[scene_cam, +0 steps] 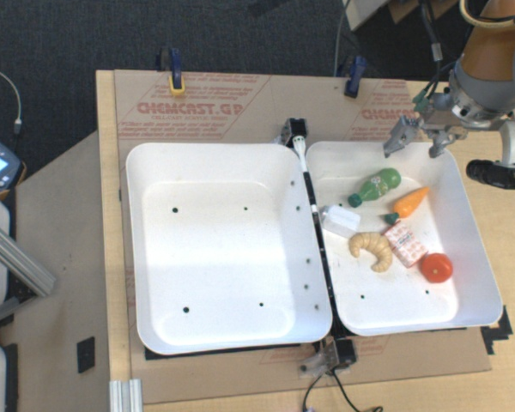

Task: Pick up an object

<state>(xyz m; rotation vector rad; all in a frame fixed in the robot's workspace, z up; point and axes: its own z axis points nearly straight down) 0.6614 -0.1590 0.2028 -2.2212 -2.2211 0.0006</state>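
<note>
Six small things lie in the right bin (472, 256), and we take the green bottle (376, 185) as our landmark because it sits closest to the gripper (419, 141). The gripper hangs above the bin's far edge, just beyond the bottle, with its two fingers spread apart and nothing between them. Just beside the bottle toward the arm lies the carrot (410, 202); nearer the camera from the bottle lie the white block (341, 221), the croissant (372, 250), the pink box (405, 243) and, farthest from it, the tomato (436, 267). We judge the step in hand to be choosing a target and coming down on it, and the bottle looks the shortest reach. To do this well we would turn the fingers across the bottle's narrow width rather than along its length, and centre on the body, not the dark cap end. The carrot lies near enough that one finger could nudge it, so we would come straight down. The far wall of the bin is close behind the bottle and the divider (313, 221) stands off to the bottle's other side; the most open floor lies toward the camera, past the tomato. The left bin (154, 256) offers wide room.
</note>
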